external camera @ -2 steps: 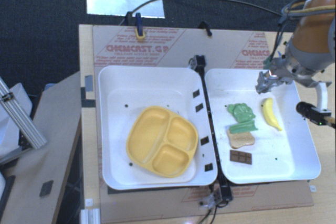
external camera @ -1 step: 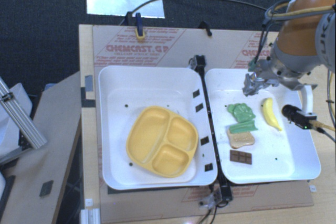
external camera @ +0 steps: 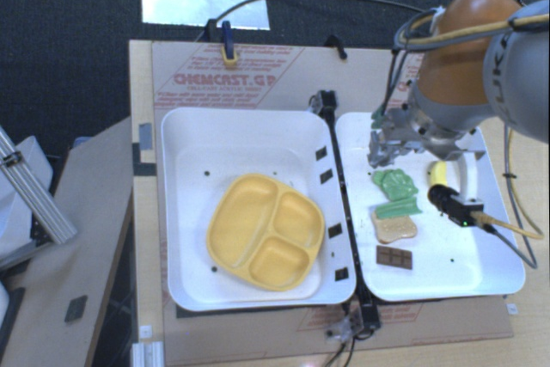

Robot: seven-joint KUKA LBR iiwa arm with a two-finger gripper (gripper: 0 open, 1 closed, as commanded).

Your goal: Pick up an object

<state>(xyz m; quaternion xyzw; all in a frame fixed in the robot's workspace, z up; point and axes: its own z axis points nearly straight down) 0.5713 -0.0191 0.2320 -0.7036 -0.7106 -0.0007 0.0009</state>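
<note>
I see my gripper [external camera: 384, 152] hanging near the right bin's [external camera: 498, 275] far left corner; whether it's open I can't tell. The green toy [external camera: 396, 183] lies just toward the near edge.

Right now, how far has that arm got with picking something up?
Nothing looks lifted so far. The claw hangs low over the right bin, just above the green toy, and I see nothing between its fingers. The tan piece and brown chocolate bar lie on the bin floor. The grasp and lift are left to do.
</note>
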